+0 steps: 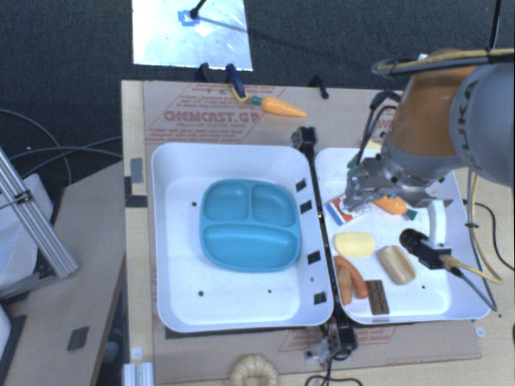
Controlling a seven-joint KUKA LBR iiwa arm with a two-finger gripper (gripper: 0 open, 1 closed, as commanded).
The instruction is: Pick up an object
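1. Jaws low in the upper part of the right bin (426, 300) — cannot tell if spread or pressed together.
2. Nearest thing to grab: orange toy (392, 206), just right of them, mid-right in the frame.
3. Best to drop straight down and pinch its thin sides.
4. Mind the middle wall (311, 175) on the left and the yellow piece (355, 244) below — then lift straight up.

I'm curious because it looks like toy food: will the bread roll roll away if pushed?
Probably a little. The bread roll is rounded and oblong, so it may roll sideways on the smooth floor of the right bin. It looks like small toy food, so it is likely light and stiff.
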